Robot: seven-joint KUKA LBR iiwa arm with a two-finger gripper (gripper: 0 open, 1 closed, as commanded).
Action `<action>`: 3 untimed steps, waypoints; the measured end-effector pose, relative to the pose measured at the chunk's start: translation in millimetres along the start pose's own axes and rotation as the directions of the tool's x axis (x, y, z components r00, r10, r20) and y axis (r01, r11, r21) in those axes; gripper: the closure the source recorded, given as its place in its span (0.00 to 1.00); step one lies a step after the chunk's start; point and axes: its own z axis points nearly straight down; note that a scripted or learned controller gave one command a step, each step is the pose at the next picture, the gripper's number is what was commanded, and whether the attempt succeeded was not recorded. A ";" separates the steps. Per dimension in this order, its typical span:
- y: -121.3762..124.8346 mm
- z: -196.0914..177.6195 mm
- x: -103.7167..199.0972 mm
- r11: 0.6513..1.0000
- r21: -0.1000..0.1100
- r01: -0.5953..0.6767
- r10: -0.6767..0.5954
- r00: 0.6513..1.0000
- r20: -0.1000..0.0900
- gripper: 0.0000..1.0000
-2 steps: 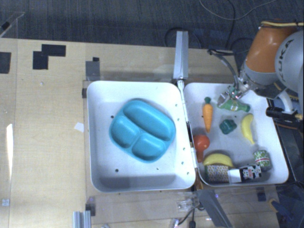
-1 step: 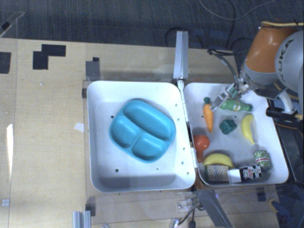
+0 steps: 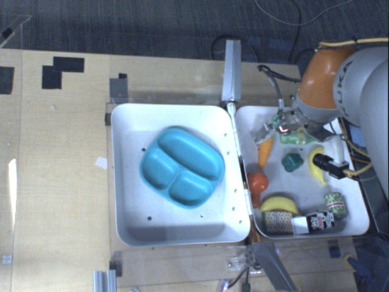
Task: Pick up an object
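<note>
Orange carrot (image 3: 264,152) just below the jaws (image 3: 281,125), apart.

The wooden bench (image 3: 55,181) bears two white bins side by side: the left bin (image 3: 176,230) and, touching its right wall, the right bin (image 3: 358,221). Left of the left bin, black patches (image 3: 61,70) sit toward the bench's far edge, a small white scrap (image 3: 101,162) nearer
</note>
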 end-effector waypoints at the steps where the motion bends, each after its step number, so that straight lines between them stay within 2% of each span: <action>1: 5.4 0.8 9.3 1.000 0.002 -0.020 0.020 1.000 -0.004 0.00; 2: 9.3 -13.1 8.6 1.000 -0.008 -0.015 0.015 1.000 0.001 1.00; 3: 9.2 -13.0 8.7 1.000 -0.008 -0.015 0.015 1.000 0.001 0.00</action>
